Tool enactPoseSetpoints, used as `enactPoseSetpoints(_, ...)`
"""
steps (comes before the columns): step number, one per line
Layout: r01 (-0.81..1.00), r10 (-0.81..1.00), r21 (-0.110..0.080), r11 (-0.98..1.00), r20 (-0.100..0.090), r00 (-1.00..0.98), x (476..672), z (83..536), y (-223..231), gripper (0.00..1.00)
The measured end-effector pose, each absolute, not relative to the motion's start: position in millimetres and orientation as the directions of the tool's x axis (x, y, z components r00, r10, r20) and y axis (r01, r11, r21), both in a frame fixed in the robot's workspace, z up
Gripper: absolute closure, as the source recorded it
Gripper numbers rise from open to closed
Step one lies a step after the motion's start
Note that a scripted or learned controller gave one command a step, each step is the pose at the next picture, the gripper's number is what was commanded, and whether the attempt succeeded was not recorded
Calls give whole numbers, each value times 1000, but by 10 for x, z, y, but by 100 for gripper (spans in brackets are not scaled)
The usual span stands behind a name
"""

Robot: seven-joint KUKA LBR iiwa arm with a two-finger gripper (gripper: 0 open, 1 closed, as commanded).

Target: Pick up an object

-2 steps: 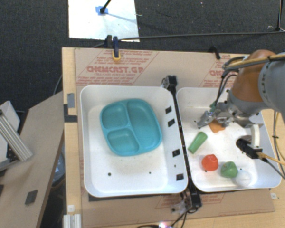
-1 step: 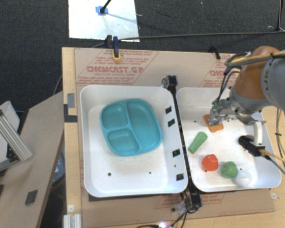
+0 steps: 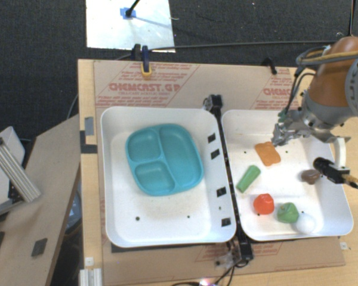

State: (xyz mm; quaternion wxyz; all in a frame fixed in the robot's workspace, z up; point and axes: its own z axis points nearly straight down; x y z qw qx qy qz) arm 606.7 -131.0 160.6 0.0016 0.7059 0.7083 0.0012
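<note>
Your pincer [image 3: 280, 137] hangs low in the right bin [image 3: 346, 219]. Cannot tell from this angle if it is wide or narrow, and nothing is visibly held. The likely target is the orange piece [image 3: 267, 154], the nearest thing to the pincer, just beside its tip on the side toward the divider; touching or apart, can't say. Main risk: the pincer sits off the piece's middle, so a straight drop probably clips its edge and shoves it instead of straddling it. The piece looks flat and low, so a close could slide over the top and come up with nothing. The green stick [image 3: 248, 178] lies past the orange piece, farther from the pincer, and a push could knock one into the other. The brown lump [image 3: 310, 175] lies near, on the arm's side of the pincer, so watch the wrist on a swing. The red round piece [image 3: 263, 204], green piece [image 3: 287, 211] and white ball [image 3: 305, 223] are well apart from the pincer, low risk. The teal tray [image 3: 164, 158] is well apart in the left bin [image 3: 116, 177], no risk.
</note>
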Motion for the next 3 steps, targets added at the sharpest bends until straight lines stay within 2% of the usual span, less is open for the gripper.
enactPoseSetpoints(1,1000,1000,6,5,-1,-5,6099,2227,-1248,100)
enactPoseSetpoints(2,1000,1000,3,5,0,-5,6108,2305,-1248,100)
enactPoseSetpoints(3,1000,1000,3,9,1,-9,6210,2351,-634,100)
